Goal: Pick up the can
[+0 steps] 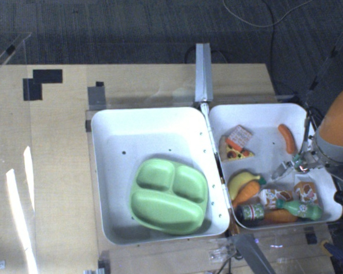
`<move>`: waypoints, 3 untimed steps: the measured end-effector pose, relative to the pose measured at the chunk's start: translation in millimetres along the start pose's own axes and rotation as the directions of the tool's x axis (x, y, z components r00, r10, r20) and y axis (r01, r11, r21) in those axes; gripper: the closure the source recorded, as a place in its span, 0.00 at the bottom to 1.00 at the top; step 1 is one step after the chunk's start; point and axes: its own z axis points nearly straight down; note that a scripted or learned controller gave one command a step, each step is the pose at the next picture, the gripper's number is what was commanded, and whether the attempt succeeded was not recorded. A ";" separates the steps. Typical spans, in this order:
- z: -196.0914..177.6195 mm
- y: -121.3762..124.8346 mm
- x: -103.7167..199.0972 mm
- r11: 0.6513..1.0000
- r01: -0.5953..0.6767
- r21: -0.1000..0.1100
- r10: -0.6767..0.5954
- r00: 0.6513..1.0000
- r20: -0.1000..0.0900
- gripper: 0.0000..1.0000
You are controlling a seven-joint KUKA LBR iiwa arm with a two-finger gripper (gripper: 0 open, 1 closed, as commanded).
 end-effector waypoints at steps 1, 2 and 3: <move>1.4 87.6 48.3 1.000 0.021 -0.002 -0.021 1.000 -0.005 0.00; 0.2 12.9 44.2 0.972 -0.234 0.000 0.234 0.972 -0.003 0.00; 2.1 72.5 5.8 0.960 -0.278 0.001 0.278 0.960 -0.002 0.00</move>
